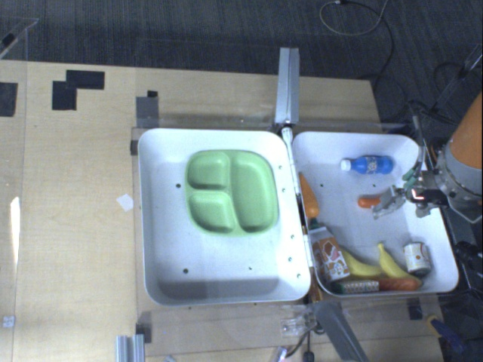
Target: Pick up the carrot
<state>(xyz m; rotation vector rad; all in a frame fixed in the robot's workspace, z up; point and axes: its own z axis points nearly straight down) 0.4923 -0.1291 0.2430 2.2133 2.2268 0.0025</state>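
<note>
Camera view, lower right: bananas (367, 264) and a small can (416, 258) lie along the right bin's (444, 283) near wall. Further up, my gripper (388, 203) hovers with fingers spread and nothing between them, beside a small orange piece (367, 200). The carrot (307, 195) lies against the bin's left wall, well apart. I judge this the approach step: next I must shift left and descend over it.

No lettering is legible on the bottle (367, 164) or carton (329, 256).

Dark grey carpet floor (189, 21) with a looping cable (355, 13) lies beyond the pale wooden bench (68, 202)
</note>
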